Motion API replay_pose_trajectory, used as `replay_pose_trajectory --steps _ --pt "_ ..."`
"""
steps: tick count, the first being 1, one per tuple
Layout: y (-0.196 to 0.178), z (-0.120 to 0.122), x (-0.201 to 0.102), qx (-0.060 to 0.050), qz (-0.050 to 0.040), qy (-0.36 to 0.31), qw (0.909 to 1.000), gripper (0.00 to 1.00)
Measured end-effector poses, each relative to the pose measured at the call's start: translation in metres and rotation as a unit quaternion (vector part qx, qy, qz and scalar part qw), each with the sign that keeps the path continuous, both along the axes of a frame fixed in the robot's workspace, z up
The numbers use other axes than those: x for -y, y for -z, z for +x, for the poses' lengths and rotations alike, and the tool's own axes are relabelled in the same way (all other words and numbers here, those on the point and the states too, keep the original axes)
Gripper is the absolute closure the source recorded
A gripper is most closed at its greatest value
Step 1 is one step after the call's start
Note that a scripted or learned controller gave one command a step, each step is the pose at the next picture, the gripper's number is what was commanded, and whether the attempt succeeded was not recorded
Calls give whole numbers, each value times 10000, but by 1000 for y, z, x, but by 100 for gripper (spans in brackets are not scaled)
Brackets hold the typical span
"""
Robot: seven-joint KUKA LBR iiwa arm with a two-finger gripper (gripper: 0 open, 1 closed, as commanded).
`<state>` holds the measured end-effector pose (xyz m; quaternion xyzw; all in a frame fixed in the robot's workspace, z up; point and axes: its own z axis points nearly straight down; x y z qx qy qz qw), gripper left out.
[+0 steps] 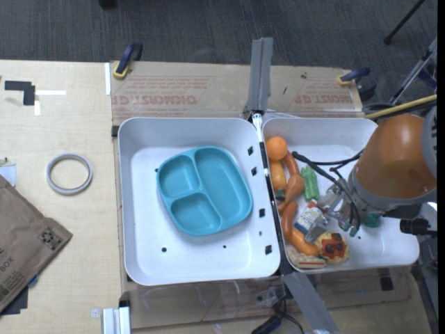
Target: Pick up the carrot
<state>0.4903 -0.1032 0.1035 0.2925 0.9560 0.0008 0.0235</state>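
Landmark: the blue divided plate (204, 189), lying in the left bin (132, 207).

Far left of the plate, on the bench: a corner of brown cardboard (24, 239) and a roll of tape (69, 173). Neither is part of the job.

The plate itself holds nothing in its three compartments.

Right of the plate, past the wall between the bins, the right bin (396, 252) holds a crowded heap of toy food. The nearest items to the plate are an orange fruit (277, 148) at the top, then a pear-like piece (295, 185) and a green piece (309, 185) beside it. Lower in the heap, right and slightly below the plate, lies the carrot (299, 239): a long orange piece running down toward a pizza slice (332, 247).

Further right, the gripper (318, 223) sits low over the heap, just beside the carrot's lower end. Cables and the wrist hide the fingers; cannot tell whether they are spread or closed, nor whether anything sits between them.

Judgement: approach looks done. The carrot lies in the bin, not lifted. Grasp and lift remain.
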Motion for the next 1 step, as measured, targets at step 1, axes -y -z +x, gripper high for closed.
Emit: replay_pose_trajectory --steps 1 --pt "1 -2 -6 -19 152 3018 9532 0"
